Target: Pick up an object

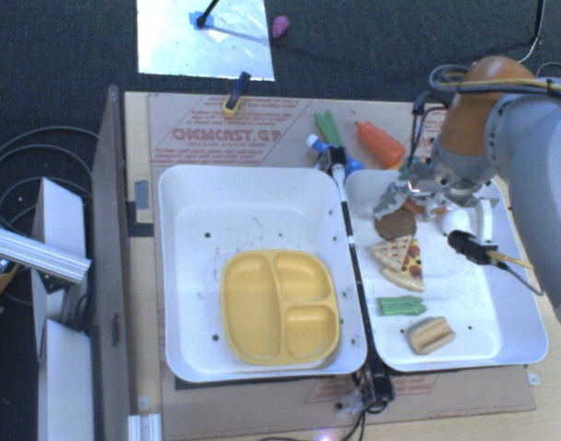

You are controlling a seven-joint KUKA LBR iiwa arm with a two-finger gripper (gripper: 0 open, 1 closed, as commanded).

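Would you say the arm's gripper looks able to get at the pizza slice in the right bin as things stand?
Probably yes. The pizza slice lies flat and uncovered in the right bin, just below the gripper, with a brown piece beside it but not on top.

Dark carpet floor across the top of the frame; shiny foil sheet upper centre; black cables coiled left; printed cardboard under the bins

2 white bins. 1 yellow divided plate. 1 pizza slice, 1 brown round patty, 1 green piece, 1 hot dog bun. Beside gripper, on the board: 1 orange bottle, 1 green stick.
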